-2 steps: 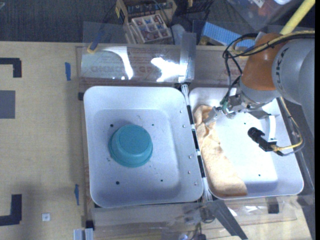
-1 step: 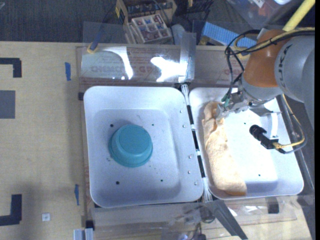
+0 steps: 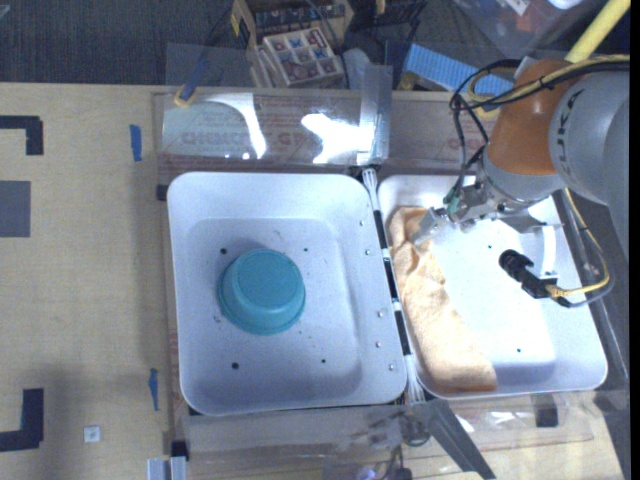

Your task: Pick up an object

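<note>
While pincer (image 3: 440, 220) hovers at cloth (image 3: 432, 303) far end | finger state: cannot tell | risk: limp fabric slips free

arm (image 3: 590, 118) cut off right, hand (image 3: 440, 220) blurred — fingers unclear

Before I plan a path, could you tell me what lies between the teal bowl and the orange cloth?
In the camera view, between the teal bowl and the orange cloth lie bare white bin floor and the two bins' adjoining rims.
</note>
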You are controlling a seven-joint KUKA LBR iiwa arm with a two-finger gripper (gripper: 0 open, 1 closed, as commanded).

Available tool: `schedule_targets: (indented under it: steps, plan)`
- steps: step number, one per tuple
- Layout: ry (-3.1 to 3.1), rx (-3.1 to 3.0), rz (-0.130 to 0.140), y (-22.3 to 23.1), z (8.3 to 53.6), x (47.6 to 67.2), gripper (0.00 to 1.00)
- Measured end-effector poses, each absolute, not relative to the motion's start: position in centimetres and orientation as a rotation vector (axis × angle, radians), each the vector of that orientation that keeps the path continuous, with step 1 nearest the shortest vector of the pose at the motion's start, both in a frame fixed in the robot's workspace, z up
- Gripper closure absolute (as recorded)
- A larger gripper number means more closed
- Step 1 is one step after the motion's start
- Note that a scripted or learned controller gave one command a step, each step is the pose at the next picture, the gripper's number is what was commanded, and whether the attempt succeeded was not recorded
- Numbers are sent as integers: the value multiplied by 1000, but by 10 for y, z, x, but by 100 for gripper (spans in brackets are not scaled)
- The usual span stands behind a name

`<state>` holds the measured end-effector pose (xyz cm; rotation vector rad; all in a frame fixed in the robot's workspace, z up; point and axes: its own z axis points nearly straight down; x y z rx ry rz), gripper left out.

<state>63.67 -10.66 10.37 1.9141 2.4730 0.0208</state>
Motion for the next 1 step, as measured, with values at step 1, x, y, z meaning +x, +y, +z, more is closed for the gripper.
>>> schedule_targets:
  steps: [1]
  plan:
    - [2539,1833,7,-103,91,663,0]
